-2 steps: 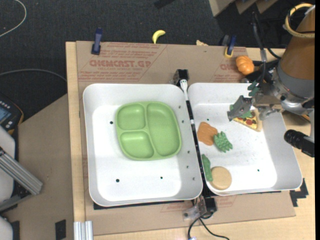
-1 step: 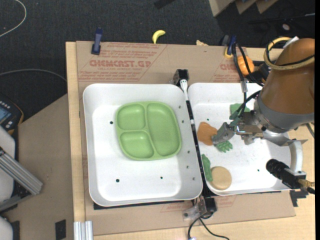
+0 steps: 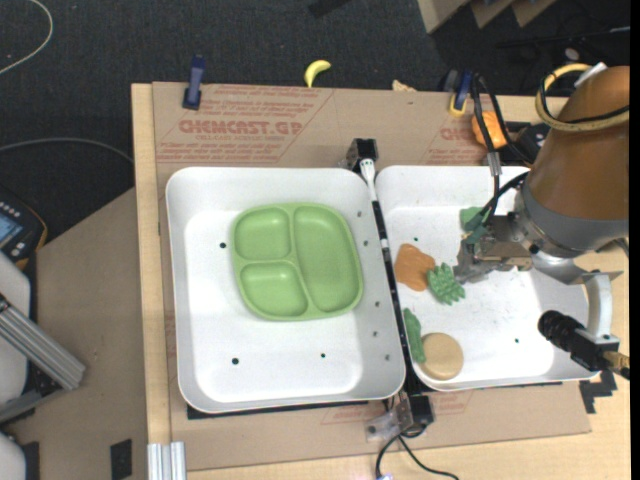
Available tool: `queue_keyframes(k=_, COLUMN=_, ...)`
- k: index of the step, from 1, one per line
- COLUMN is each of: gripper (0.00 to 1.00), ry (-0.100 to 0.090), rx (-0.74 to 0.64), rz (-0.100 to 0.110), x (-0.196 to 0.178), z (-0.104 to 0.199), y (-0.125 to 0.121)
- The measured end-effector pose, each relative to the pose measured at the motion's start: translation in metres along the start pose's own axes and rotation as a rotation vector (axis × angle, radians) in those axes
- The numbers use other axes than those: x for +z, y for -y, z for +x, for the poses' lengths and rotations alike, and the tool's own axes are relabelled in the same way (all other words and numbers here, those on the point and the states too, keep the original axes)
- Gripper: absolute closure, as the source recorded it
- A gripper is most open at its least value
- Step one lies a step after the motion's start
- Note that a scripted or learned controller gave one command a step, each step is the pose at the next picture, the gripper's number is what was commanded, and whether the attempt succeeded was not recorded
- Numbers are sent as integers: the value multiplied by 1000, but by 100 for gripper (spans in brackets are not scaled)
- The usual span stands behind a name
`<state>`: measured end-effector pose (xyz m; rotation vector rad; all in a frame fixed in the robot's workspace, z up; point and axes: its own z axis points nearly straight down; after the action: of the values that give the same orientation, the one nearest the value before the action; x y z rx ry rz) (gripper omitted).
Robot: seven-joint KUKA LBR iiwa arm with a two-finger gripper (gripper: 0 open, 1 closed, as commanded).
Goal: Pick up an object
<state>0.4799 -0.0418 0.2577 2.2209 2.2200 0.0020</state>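
The left bin (image 3: 200, 348) is holding a green divided plate (image 3: 297, 261). The right bin (image 3: 500, 363) is holding an orange piece (image 3: 412, 265) at nine o'clock, a green leafy toy (image 3: 444, 284) beside it, and a tan round piece (image 3: 440, 355) at seven. The gripper (image 3: 480, 258) is hovering just by the leafy toy; its grip state, I cannot tell.

The arm (image 3: 580, 158) is thick and round, with a wide orange band above a grey wrist. Black cables run along its left side. The claw (image 3: 478, 260) is small, dark grey metal.
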Motion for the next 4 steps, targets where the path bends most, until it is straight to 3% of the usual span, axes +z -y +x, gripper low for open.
queue_keyframes(k=1, gripper=100, ry=-3, rx=-11, rz=-5, x=-55, z=85, y=0)
queue_keyframes(k=2, gripper=100, ry=-3, rx=-6, rz=-8, x=-128, z=121, y=0)
queue_keyframes(k=3, gripper=100, ry=1, rx=5, rz=5, x=-103, z=78, y=-26)
queue_keyframes(k=4, gripper=100, ry=-2, rx=-8, rz=5, x=-113, z=146, y=2)
